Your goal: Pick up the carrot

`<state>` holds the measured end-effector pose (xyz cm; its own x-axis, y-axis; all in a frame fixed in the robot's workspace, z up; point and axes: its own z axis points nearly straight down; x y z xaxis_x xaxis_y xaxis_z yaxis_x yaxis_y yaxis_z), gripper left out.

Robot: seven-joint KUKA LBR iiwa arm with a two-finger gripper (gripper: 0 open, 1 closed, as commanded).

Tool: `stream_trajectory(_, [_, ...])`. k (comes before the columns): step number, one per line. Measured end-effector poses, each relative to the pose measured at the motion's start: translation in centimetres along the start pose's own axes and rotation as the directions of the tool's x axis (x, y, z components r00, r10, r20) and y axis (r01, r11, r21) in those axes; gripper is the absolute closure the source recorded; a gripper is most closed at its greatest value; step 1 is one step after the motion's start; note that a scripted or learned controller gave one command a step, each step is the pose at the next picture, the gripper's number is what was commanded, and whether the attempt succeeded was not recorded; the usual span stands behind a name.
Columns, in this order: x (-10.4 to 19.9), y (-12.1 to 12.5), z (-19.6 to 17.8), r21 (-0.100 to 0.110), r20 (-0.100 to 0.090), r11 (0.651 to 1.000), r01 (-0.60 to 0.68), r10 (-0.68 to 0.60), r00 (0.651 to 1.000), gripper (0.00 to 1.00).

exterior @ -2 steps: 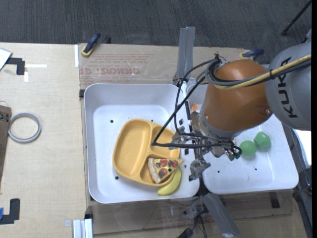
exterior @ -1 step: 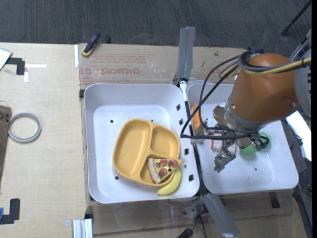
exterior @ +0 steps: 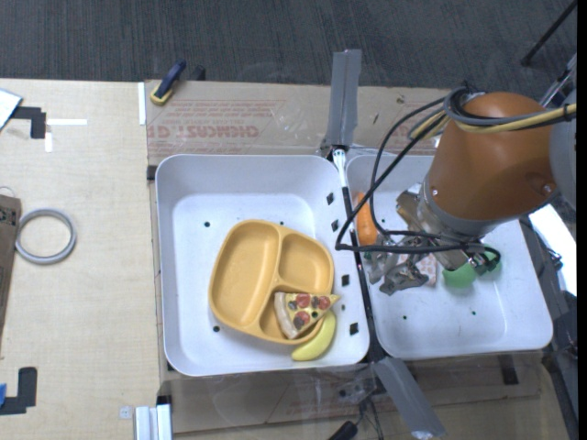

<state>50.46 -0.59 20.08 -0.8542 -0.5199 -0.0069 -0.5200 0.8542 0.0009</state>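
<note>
The carrot [exterior: 366,225] lies at the right bin's [exterior: 514,337] nine o'clock wall, so the pincer [exterior: 396,271] hangs just at its five o'clock; its grip state I cannot tell.

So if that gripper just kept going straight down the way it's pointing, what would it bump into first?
Most likely the floor of the right bin, close beside the carrot. The gripper points down into that bin, with the orange carrot just to its left against the bin wall. Depth is hard to judge from above, so it might clip the carrot.
</note>
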Motion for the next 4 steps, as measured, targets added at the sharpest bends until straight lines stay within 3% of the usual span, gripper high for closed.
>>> stream_trajectory(1, [3.8, -2.8, -4.2, 0.002, -0.003, 0.997, -0.073, 0.073, 0.997, 1.0])
stream_trajectory(2, [3.6, -2.8, -5.1, 0.002, 0.001, 0.997, -0.078, 0.078, 0.997, 1.0])
stream_trajectory(3, [1.5, -11.2, -22.7, 0.002, -0.002, 0.99, 0.14, -0.14, 0.99, 1.0])
stream_trajectory(4, [1.5, -11.2, -22.6, 0.001, -0.003, 0.99, 0.14, -0.14, 0.99, 0.0])
